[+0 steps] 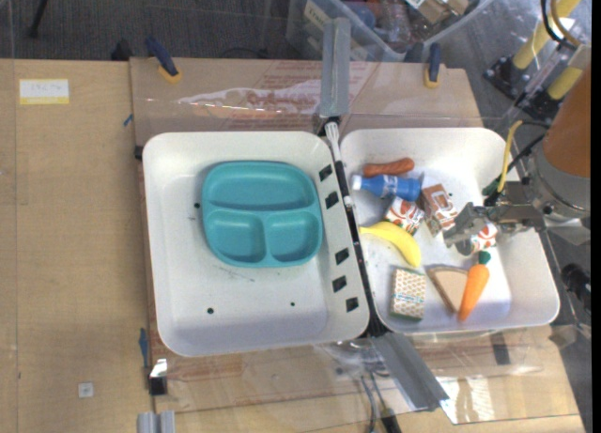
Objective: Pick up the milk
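A: White left bin (169, 262) holds just a teal divided plate (261, 212), well left of the fingers. Right bin (526, 304) has all the clutter.

B: Gripper (467, 227)?

A: Low in the right bin, near its right wall. Can't tell if the fingers are open or shut; too blurred.

B: Milk?

A: Likely the small brown-and-white carton (439, 208), just left of the fingers, maybe touching. A second red-white carton (405, 212) sits further left.

B: Crowding?

A: Banana (394, 240) down-left, carrot (474, 287) directly below, bread slice (449, 286) beside it, snack packet (408, 292) lower left. Blue bottle (389, 185) and sausage (389, 168) up-left. Open floor only above the fingers.
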Tool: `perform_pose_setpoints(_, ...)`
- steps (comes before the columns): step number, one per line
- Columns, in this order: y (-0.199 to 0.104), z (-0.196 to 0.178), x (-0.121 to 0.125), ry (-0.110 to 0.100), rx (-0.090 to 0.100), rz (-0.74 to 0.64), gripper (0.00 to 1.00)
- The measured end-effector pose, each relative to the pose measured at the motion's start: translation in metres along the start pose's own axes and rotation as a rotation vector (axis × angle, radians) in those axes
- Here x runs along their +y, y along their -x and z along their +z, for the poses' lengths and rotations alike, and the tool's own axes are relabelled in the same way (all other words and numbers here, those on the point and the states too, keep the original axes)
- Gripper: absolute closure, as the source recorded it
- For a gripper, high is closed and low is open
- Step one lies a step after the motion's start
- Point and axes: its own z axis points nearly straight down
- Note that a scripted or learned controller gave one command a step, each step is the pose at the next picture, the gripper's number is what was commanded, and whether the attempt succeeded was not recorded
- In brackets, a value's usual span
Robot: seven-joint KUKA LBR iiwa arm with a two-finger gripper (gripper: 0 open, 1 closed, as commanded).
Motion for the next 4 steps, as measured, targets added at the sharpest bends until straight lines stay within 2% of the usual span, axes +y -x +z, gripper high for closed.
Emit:
perform_pose_setpoints(1, 0.014, 0.126, 0.124, 0.029, -0.006, -0.155, 0.00)
perform_pose_setpoints(2, 0.013, 0.135, 0.132, 0.052, -0.014, -0.134, 0.00)
perform_pose_setpoints(3, 0.014, 0.123, 0.134, 0.061, -0.018, -0.131, 1.00)
perform_pose_setpoints(4, 0.014, 0.123, 0.134, 0.060, -0.018, -0.131, 0.00)
